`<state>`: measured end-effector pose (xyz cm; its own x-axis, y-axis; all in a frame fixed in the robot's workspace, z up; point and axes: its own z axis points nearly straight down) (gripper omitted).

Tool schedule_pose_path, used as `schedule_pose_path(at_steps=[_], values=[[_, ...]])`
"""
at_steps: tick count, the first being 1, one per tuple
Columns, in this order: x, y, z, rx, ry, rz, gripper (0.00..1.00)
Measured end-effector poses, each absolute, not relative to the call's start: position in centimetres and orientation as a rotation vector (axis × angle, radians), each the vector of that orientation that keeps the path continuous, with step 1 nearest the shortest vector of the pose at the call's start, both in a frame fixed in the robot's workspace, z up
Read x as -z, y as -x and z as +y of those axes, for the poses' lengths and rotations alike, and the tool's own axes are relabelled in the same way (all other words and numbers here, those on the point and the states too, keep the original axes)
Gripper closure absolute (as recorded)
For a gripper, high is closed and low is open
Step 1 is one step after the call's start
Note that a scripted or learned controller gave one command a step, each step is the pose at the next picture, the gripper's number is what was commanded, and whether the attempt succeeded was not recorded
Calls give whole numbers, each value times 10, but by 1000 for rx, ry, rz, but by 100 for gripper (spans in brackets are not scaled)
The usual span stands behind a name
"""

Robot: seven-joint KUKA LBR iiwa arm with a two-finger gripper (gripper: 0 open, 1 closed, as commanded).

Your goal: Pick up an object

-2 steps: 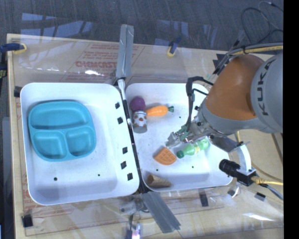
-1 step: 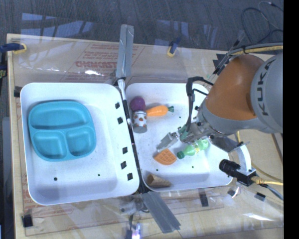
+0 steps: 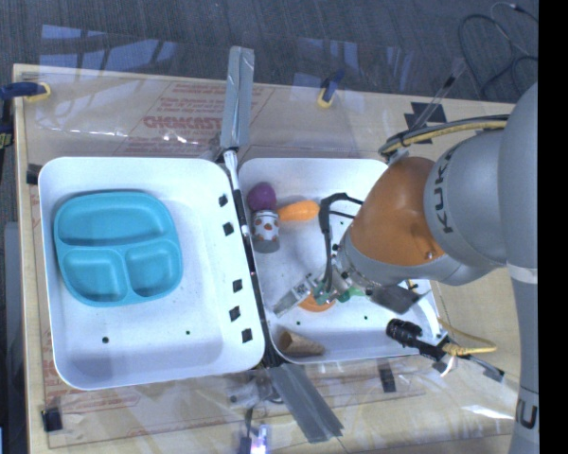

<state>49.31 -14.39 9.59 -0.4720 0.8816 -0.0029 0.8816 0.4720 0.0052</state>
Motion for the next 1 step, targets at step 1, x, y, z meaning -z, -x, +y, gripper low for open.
schedule_pose_path(at_steps=[1], values=[[-93,-512,-129,2,-1775,2583,0]])
